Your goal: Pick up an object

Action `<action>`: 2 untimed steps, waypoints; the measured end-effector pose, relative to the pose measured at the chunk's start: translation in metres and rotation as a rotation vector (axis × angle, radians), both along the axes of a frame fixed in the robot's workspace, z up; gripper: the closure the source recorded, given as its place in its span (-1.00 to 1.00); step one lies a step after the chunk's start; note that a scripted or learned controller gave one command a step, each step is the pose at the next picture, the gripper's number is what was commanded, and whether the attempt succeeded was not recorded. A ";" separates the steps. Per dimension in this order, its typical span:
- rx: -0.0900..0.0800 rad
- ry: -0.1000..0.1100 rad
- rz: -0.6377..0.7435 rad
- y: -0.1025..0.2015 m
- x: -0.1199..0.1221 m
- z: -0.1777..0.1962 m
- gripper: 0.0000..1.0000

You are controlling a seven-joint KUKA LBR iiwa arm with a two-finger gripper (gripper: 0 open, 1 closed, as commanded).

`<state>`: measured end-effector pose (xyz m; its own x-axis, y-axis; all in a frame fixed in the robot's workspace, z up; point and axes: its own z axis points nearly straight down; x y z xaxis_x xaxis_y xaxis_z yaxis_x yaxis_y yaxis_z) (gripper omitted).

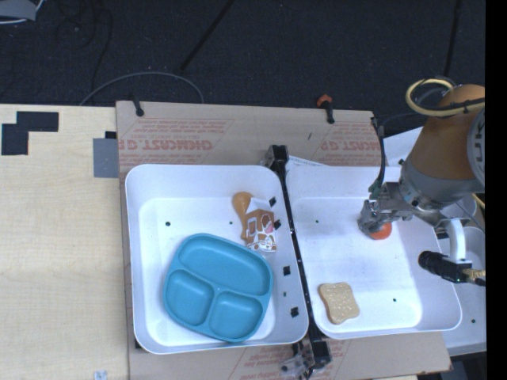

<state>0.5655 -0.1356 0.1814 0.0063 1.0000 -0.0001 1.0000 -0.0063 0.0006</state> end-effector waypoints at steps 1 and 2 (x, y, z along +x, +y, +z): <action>0.000 -0.001 0.007 -0.001 0.000 0.037 1.00; 0.001 0.001 0.010 0.047 0.008 0.048 1.00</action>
<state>0.5737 -0.0888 0.2295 -0.0038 1.0000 0.0006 1.0000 0.0038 -0.0006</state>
